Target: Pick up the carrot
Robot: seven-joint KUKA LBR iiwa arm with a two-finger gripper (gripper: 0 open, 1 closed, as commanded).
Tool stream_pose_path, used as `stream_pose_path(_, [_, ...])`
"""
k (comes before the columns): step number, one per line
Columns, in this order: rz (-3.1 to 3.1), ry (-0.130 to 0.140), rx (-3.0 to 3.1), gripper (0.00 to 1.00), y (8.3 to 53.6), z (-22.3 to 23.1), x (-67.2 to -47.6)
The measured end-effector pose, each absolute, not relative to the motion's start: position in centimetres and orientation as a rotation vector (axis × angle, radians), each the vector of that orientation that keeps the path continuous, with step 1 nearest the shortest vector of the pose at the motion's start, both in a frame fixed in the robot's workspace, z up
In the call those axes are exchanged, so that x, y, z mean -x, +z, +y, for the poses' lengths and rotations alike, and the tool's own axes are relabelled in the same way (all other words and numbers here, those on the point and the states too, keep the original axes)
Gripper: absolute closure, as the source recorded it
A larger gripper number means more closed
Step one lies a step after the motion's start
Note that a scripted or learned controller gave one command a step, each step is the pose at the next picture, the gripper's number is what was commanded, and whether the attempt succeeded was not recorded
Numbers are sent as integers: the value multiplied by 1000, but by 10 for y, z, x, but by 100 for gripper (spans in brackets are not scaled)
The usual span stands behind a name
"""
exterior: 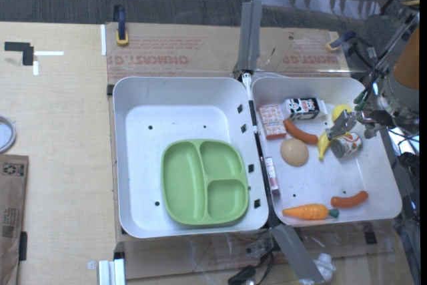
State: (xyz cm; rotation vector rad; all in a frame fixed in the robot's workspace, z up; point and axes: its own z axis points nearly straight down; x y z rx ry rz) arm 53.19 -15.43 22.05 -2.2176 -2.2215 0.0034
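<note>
Carrot lay at right bin's front edge (untouched); gripper hovered well apart, jaw state unclear.

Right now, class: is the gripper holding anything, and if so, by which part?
It cannot be told. The gripper sits over the can and banana, while the carrot lies apart, untouched, near the bin's front wall.

You are seeing a plate sitting in the left bin; the carrot is lying at the right bin's front, a sausage lying just right of it.
</note>
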Motion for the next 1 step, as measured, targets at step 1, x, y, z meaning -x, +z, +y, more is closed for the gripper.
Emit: stream_pose_path(1, [-2231, 3, 2210, 0, 213, -129, -496])
